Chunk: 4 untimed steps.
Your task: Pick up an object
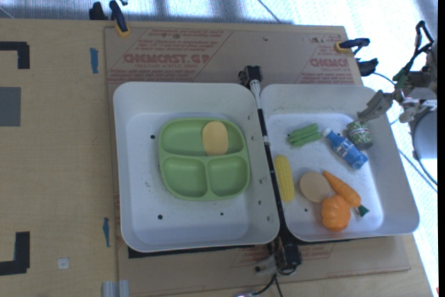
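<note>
We see the end effector [367, 115] at the far right corner of the right bin [400, 181], a grey fingered piece slanting down from the arm. Right at its tip lies a small crumpled, green-and-white speckled object [360, 133], seemingly touching it; we cannot tell whether the fingers are spread or closed, or whether they grip anything.

Just beside that lump, on the side nearer the camera, lies a blue bottle [345, 149] with a white cap, a smooth cylinder tipped on its side. Further left of the end effector sits a pair of green bean pods [304, 134], slim and matte, lying side by side. Towards the near edge of the same bin we find a tapered orange carrot [343, 189] with a green stub, a round beige slice like a potato [315, 186] touching it, and a plump orange fruit [335, 213] below them. A knobbly yellow corn cob [283, 177] lies along the bin's left wall.

Well away to the left, the left bin [132, 170] holds a glossy green divided plate [204, 158] with three compartments; a smooth yellow oval piece [215, 138] rests in its far compartment. Both bins are shallow white plastic with rounded corners, set on a brown cardboard-covered tabletop [55, 170].
</note>
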Available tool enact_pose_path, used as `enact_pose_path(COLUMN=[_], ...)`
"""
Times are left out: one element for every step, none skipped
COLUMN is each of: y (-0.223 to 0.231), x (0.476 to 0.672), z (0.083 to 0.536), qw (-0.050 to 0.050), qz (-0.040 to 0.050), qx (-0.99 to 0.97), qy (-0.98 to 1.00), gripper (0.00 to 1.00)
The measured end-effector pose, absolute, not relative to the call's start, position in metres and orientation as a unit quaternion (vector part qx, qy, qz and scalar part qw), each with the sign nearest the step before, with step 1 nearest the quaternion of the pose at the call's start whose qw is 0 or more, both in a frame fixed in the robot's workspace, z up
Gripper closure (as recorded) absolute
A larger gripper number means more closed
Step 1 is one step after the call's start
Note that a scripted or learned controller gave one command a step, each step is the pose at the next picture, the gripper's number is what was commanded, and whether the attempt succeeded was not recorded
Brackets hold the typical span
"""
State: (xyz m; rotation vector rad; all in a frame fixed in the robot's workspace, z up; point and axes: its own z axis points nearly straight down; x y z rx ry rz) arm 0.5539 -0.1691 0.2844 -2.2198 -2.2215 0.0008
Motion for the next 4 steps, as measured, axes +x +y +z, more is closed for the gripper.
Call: enact_pose_path(y=[-0.164, -0.148, -0.149, -0.103], x=[0.581, 0.568, 0.569, 0.522], z=[0.112, 0.086, 0.098, 0.209], qw=[0.001, -0.001, -0.004, -0.001], qz=[-0.0035, -0.0013, -0.0019, -0.0007], qx=[-0.705, -0.707, -0.707, -0.707], qy=[-0.709, -0.708, -0.707, -0.708], gripper=[0.00, 0.00, 1.00, 1.00])
